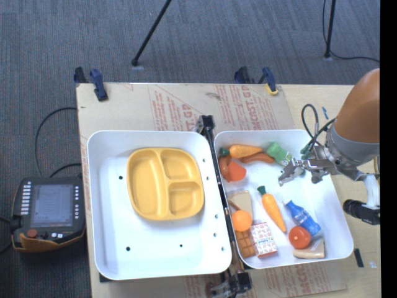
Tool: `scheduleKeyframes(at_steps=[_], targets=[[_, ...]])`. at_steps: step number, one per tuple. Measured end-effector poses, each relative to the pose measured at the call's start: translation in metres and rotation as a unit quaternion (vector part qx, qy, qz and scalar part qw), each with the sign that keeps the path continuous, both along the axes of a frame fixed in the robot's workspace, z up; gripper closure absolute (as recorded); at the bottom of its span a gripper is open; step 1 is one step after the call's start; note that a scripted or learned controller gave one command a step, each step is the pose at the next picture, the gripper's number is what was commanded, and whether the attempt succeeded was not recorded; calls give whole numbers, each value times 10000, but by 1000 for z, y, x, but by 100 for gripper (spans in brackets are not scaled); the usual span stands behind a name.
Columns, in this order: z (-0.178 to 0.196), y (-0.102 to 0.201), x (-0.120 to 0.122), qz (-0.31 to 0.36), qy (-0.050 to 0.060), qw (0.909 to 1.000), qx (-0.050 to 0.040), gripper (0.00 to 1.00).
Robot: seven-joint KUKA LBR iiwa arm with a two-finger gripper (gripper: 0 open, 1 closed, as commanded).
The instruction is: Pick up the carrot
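A: What sits at the far left of the frame?

B: A handheld control pendant (48, 213) rests on the grey carpet at lower left, its cable looping up behind it. Beside it stands the table (155, 104), a board with red printing, blue clamps along its upper edge.

A: And on the table?

B: Two white bins side by side. The left bin (105, 241) carries a yellow divided plate (165, 183) in its upper middle part, three compartments facing up.

A: Where is the carrot?

B: In the right bin (329, 197), near the centre, lying at a slant with its green top toward the upper left and its tip toward the lower right. That carrot (273, 209) lies between a wedge of bread (242, 201) on its left and a blue bottle (302, 216) on its right.

A: What else crowds that bin?

B: An orange ball (242, 220), a small printed carton (264, 238), a waffle-like block (246, 243), a red tomato (299, 236), and orange and green toy foods along the top edge.

A: And the arm?

B: It reaches in from the right, orange band showing. The hand (300, 170) hovers at the bin's upper right, above and to the right of the carrot, apart from it. Whether it stands wide or narrow, I cannot tell; nothing shows between its fingers.
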State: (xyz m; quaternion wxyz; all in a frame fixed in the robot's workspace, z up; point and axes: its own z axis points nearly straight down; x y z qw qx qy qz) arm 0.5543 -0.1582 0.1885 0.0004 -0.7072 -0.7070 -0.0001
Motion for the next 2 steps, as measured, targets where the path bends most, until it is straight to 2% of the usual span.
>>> scheduleKeyframes(at_steps=[1, 2], targets=[[-97, 37, -9, -1068, -44, 9943, -20, 0], [-85, 34, -8, -1096, -71, 9939, -35, 100]])
